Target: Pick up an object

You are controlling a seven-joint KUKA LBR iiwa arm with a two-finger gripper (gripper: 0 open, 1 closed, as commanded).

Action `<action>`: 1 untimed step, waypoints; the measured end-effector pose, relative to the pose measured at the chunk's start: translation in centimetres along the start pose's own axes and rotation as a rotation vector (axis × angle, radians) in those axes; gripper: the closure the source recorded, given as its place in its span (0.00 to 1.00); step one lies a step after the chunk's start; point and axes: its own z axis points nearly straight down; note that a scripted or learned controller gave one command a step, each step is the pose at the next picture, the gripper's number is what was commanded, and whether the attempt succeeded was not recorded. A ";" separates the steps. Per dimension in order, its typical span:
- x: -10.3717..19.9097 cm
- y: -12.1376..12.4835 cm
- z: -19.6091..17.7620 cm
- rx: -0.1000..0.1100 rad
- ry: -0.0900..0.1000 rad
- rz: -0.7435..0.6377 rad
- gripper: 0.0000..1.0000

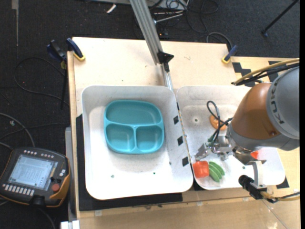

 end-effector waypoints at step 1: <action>0.2 0.0 0.0 0.000 0.000 0.000 0.00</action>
